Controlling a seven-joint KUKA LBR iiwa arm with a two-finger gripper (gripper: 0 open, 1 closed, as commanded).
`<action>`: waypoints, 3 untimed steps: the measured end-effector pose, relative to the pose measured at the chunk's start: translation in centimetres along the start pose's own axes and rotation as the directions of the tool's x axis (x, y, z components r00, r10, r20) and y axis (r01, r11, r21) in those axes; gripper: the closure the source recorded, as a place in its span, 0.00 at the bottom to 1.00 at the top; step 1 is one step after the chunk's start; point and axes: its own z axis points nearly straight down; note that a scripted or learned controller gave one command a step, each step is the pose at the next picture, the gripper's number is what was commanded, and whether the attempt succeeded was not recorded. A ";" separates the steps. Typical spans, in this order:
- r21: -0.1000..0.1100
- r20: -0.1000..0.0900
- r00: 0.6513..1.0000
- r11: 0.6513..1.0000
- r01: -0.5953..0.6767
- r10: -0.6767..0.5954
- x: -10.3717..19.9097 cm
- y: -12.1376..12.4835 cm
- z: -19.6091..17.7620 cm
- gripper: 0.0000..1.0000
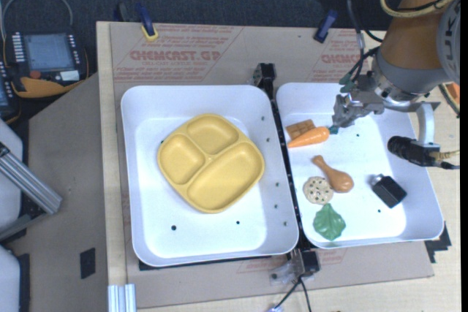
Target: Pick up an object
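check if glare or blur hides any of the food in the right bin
Camera view: even, soft lighting; the shallow white right bin is bright but not blown out; the orange toy carrot, brown drumstick, speckled cookie and green leafy piece read sharply, with faint shadows.

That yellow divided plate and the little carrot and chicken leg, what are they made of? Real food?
Not real food, it seems. The yellow plate looks like moulded plastic: one even colour, smooth, soft sheen, rounded compartment ridges. The carrot and chicken leg look like toy plastic or rubber, with flat uniform colour and simplified shapes. The view is too coarse to tell hard from soft.
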 end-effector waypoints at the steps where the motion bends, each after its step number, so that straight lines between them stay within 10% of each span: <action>1: -0.001 0.000 1.000 1.000 0.000 0.000 4.8 -0.4 -1.1 1.00; 3: -0.001 0.002 1.000 1.000 -0.002 0.002 15.0 -0.8 -1.8 1.00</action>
